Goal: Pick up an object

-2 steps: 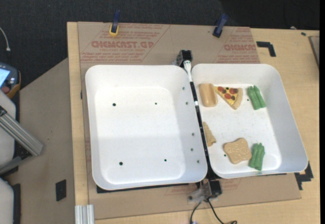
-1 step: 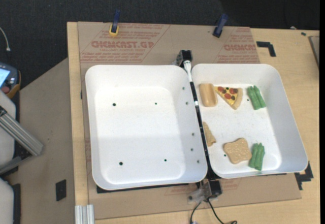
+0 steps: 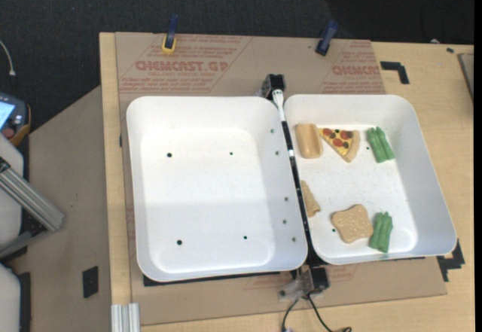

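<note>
How wide or narrow the fingers stand I cannot tell. The arm comes in from the view's right, so the relation that matters is that every candidate lies in the right bin [image 3: 422, 165], the one on the arm's own side, and the reach need not cross the seam between the bins. Nearest that right side are two green pieces, both with their long axis running roughly top to bottom: the upper green piece [image 3: 380, 144] near the far wall and the lower green piece [image 3: 382, 231] near the front wall, which touches or very nearly touches a toast slice [image 3: 352, 223] on its left. Further in, along the far row, a pizza slice [image 3: 340, 142] lies flat with its tip toward the lower right, and just beside it a bread roll [image 3: 307, 140] lies lengthwise close to the seam. A small tan piece [image 3: 309, 199] sits hard against the seam wall, likely the most awkward to grasp. The upper green piece stands apart from its neighbours and looks the easiest choice. The left bin [image 3: 199, 187] shows bare white floor, and both bins rest on a cardboard sheet [image 3: 226, 56] on the counter [image 3: 105, 172].
</note>
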You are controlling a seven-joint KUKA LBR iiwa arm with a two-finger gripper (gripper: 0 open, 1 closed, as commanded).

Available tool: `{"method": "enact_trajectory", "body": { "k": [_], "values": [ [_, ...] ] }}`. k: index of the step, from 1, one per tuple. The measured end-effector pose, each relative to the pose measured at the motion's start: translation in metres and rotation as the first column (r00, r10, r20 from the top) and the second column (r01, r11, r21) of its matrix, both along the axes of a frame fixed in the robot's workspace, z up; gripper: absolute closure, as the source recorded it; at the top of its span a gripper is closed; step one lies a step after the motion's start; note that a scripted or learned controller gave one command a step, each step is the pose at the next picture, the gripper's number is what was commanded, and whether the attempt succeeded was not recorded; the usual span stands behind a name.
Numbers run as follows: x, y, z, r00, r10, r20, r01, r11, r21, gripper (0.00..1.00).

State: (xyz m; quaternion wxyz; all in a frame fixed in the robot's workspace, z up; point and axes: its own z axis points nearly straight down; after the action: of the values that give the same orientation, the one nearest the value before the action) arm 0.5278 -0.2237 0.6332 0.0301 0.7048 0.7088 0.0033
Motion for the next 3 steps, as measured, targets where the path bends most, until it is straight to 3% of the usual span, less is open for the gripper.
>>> {"method": "enact_trajectory", "body": {
  "k": [3],
  "values": [
    [0.002,0.0,0.033,1.0,0.002,0.015,-0.002,1.0,-0.011,1.0]
  ]
}}
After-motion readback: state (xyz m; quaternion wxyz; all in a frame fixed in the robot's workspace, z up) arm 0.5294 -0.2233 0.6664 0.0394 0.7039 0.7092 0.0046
